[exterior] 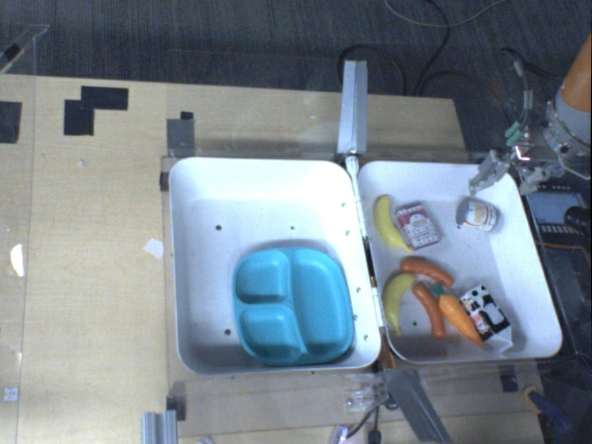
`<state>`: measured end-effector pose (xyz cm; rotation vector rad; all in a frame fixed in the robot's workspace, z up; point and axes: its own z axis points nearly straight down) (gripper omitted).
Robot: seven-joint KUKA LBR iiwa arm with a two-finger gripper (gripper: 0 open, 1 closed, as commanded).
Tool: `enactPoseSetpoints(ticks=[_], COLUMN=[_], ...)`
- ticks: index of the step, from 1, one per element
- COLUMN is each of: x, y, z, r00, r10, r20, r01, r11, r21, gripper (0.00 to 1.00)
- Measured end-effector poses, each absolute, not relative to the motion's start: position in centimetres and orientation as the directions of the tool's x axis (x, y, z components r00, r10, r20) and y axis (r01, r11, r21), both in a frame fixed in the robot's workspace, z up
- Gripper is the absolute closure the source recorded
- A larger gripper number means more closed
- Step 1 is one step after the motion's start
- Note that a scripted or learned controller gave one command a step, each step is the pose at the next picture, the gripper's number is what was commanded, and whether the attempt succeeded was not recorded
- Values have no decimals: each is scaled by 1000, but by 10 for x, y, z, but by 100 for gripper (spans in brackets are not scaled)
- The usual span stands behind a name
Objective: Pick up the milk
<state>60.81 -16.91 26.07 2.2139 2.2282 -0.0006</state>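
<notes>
Found the milk [487,311] lying just right of the carrot [460,319], touching it. Judged it light, boxy and a little crushable, best pinched across its narrow sides. Saw the gripper [488,169] well beyond the carrot; could not tell whether spread or closed.

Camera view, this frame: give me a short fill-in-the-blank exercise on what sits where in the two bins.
1. The blue divided tray lies in the ____ bin.
2. The milk carton, black-and-white patterned, lies beside the ____ at the right bin's near corner.
3. The number of bananas in the right bin is ____.
4. The gripper hangs over the right bin's ____ corner, near the small round can.

Missing words: left; carrot; two; far right
</notes>
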Motion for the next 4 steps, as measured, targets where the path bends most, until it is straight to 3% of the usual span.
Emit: enactPoseSetpoints(ticks=[1, 2, 3, 4], x=[575, 507, 500, 502], y=[-197, -195, -183, -181], z=[119, 91, 90, 98], r00=[117, 84, -44, -49], r10=[993, 997, 999, 999], r20=[1, 0, -8, -3], r01=[993, 996, 999, 999], r11=[-117, -84, 44, 49], r21=[-2, 2, 20, 20], gripper=[0, 0, 0, 100])
